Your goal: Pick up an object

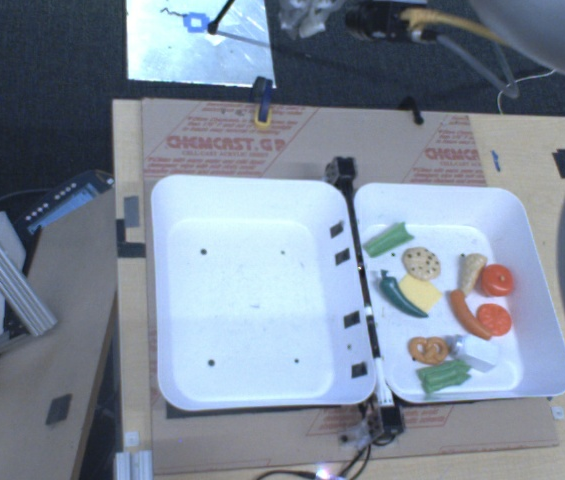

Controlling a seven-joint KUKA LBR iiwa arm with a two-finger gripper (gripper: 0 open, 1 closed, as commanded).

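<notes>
Reading "CHEMCAST GP" on brown sheet at upper worktop | right bin: green pods, cracker, cheese, pretzel, two tomatoes, carrot | left bin beside it | gripper top centre, opening unclear

Two bins; two tomatoes; one pretzel; one cookie.
</notes>
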